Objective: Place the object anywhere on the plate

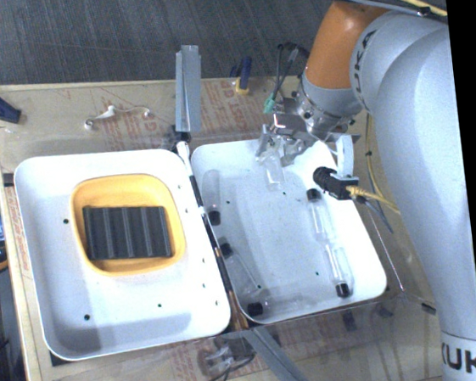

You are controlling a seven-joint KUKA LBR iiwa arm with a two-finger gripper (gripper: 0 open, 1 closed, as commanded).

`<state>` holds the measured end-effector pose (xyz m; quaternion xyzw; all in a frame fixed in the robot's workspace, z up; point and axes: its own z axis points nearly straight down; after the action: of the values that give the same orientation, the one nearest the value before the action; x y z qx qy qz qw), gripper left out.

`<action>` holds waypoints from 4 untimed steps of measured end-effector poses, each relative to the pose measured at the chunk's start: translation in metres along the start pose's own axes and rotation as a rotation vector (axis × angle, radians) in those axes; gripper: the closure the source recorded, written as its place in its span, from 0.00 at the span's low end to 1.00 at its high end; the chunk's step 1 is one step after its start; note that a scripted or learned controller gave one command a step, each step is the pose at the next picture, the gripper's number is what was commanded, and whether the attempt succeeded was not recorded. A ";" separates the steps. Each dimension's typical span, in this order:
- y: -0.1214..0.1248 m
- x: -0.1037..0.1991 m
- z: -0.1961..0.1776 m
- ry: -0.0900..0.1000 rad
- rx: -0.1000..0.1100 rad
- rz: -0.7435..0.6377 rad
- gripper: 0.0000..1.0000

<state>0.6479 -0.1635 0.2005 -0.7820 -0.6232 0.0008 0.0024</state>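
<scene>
Grey arm [414, 165] hangs its pincer [280, 151] over the right bin [364, 286]; grip unclear. Dark ridged object [127, 232] on the yellow plate [93, 192] looks stiff; grasp across its short sides.

Yellow plate [122, 186] with dark ridged centre, white bins [56, 317], orange-banded grey arm [396, 82].
</scene>
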 end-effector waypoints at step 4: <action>-0.051 0.151 0.004 -0.003 -0.004 -0.532 1.00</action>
<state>0.6317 -0.0051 0.1968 -0.5908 -0.8068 0.0003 -0.0001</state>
